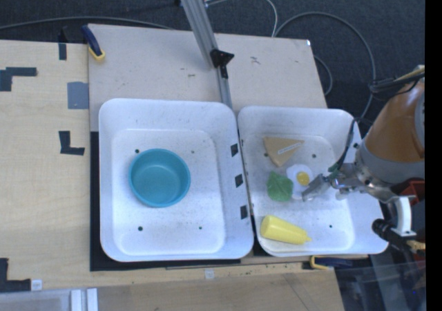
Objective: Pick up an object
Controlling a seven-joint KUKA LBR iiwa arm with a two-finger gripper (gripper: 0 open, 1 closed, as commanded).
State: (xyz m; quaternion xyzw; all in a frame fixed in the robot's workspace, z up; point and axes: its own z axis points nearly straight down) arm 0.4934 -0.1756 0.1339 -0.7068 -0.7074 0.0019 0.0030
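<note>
The gripper (pixel 312 189) hung low inside the right bin (pixel 342 121), near its right wall; whether it stood wide or narrow could not be told, and nothing showed in its grasp. Just to its left lay the fried egg toy (pixel 300 177), with the green leafy piece (pixel 279 186) touching beyond it, toward the bin's middle. The tan wedge (pixel 280 149) lay toward the far edge, and the yellow piece (pixel 282 231) lay along the near edge, long axis running left to right. The blue bowl (pixel 160 177) sat alone in the left bin (pixel 117 112), well apart. The egg looked the nearest target, with open floor only toward the right wall.
</note>
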